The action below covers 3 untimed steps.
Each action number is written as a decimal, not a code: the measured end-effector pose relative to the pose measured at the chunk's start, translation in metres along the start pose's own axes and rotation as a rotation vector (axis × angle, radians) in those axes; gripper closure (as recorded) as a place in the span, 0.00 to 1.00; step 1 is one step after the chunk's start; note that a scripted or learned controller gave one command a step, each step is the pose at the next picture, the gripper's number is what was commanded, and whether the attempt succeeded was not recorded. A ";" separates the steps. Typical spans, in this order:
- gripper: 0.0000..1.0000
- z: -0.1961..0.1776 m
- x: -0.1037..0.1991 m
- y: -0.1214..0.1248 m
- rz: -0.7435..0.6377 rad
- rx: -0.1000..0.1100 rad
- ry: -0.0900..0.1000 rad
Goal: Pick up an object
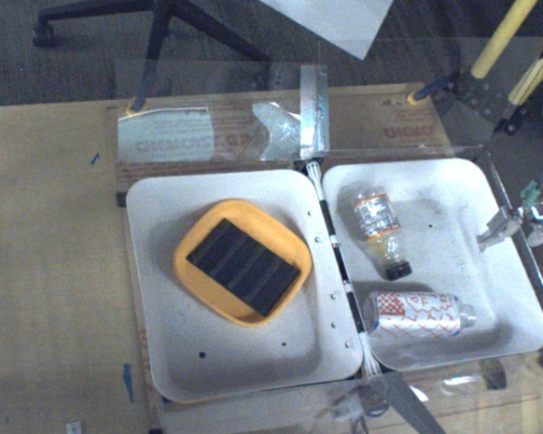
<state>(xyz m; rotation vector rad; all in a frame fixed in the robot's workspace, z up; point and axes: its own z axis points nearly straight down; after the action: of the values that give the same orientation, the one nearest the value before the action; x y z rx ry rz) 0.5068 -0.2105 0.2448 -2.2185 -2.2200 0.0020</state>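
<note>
Three things lie within reach: a bottle (377,231) and a patterned tube (418,312) in the right bin (455,173), and a yellow tray (242,260) in the left bin (170,360). The round ones could roll away from an off-centre pinch, and the tray looks too wide to span. The gripper (514,225) hangs at the right bin's outer rim, clenched or released I cannot tell, over a wooden bench (42,276), with carpet (54,74) beyond.

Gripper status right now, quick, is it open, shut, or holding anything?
Gripper: at the right bin's right edge, nothing seen held; open or shut cannot be told.
</note>
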 end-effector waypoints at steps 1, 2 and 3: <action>0.00 0.108 0.058 0.013 0.035 -0.002 -0.001; 0.00 0.129 0.041 0.033 0.174 -0.004 -0.002; 0.00 0.156 0.099 0.081 0.031 -0.008 -0.007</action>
<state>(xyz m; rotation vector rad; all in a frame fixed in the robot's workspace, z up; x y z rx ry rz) 0.5874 -0.1111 0.0882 -2.2604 -2.1923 0.0008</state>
